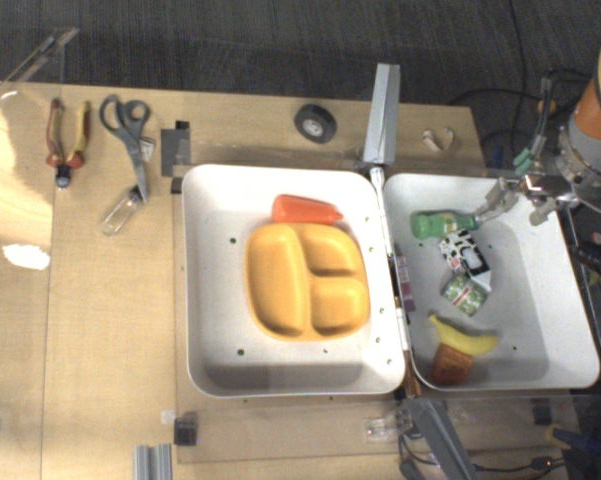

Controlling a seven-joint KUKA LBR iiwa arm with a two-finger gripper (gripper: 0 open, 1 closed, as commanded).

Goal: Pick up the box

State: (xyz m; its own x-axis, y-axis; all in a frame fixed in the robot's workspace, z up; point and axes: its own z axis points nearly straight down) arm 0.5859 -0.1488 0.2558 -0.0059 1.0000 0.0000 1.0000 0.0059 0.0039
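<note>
The arm is reaching in from the right, its grey body and orange band showing at the upper right, and the gripper [513, 200] is hanging over the upper edge of the right bin [565, 368]. Its two fingers [495, 200] are standing apart — nothing is lying between them.

The box — a small black-and-white patterned carton [464, 252] — is lying in the right bin, near the middle of its upper half, below and to the left of the gripper and apart from it. A green bottle [438, 225] is lying on its side just above the carton, touching or nearly touching it. A green packet [466, 293] is sitting just below the carton. Nearer the front wall, a yellow banana [464, 336] is resting above a reddish-brown block [452, 365].

In the left bin [215, 358], a yellow compartment tray [305, 280] is sitting in the middle, with an orange-red carrot-like piece [306, 209] at its upper edge.

On the bench [80, 348] to the left, scissors [130, 133] and red-handled pliers [66, 138] are lying side by side, and a roll of black tape [315, 123] is resting above the bins.
</note>
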